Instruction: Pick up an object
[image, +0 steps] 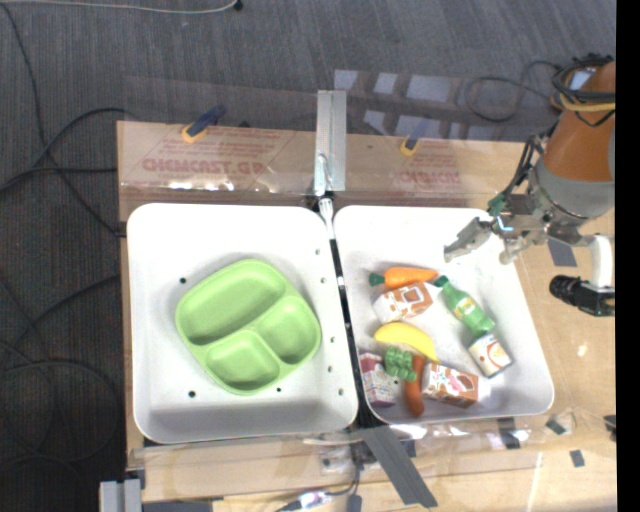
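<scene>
Glossy plastic bins (150, 300) (white); matt green tray (248, 325).

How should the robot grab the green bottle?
Probably from straight above, pinching the green bottle across its narrow middle. It lies flat, slanted, with bare bin floor on its upper right side, so the gripper fingers likely fit either side of its body.

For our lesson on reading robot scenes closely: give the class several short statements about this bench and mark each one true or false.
1. The green tray lies in the left bin. True.
2. The banana sits on the green tray. False: it is in the right bin.
3. The gripper, jaws open, is above the right bin's far corner. True.
4. The carrot is gripped. False: it lies in the bin.
</scene>
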